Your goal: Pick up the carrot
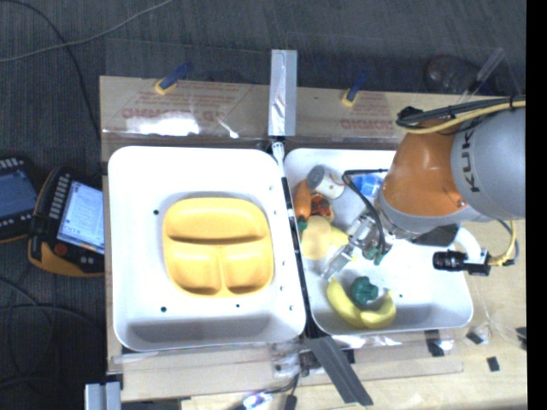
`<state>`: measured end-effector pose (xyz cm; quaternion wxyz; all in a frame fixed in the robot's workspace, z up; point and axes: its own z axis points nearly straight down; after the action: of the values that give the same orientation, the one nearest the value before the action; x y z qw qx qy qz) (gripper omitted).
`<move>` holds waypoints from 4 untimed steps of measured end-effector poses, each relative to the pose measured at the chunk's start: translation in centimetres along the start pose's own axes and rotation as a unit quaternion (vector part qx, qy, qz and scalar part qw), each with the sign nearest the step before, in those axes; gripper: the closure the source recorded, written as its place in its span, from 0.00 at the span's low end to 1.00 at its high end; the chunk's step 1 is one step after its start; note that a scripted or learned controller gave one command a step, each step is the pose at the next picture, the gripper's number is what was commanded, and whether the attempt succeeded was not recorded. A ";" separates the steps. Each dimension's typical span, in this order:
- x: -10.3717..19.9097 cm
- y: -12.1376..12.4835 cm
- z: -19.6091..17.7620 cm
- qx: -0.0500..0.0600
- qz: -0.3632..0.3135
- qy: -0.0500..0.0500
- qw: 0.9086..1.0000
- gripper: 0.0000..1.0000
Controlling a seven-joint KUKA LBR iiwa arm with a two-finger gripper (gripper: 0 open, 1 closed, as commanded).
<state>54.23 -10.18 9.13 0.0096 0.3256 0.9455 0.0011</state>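
The carrot (302,200) is a short orange piece lying at the left wall of the right bin (427,293), next to a red-orange item (321,206). My gripper (349,253) hangs over the middle of that bin, right of and below the carrot and clearly apart from it. It sits beside a pale yellow fruit (317,239). The orange wrist band (423,178) and grey arm cover the bin's upper right part.
A banana (361,312) with a dark green object (366,291) on it lies at the right bin's front. A grey cylinder (324,180) and a blue item (369,182) sit at the back. The left bin (137,254) holds a yellow divided plate (219,244).
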 end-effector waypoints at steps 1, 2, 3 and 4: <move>-1.4 -7.3 0.0 0.001 -0.086 0.001 0.996 0.00; -3.1 -12.3 -22.9 0.002 -0.085 0.007 0.996 0.00; -3.6 -12.7 -33.8 0.001 -0.184 0.006 0.983 0.00; -3.7 -12.4 -34.8 0.000 -0.185 0.003 0.983 1.00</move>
<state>48.86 -22.15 43.88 0.0069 0.1448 0.9894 -0.0003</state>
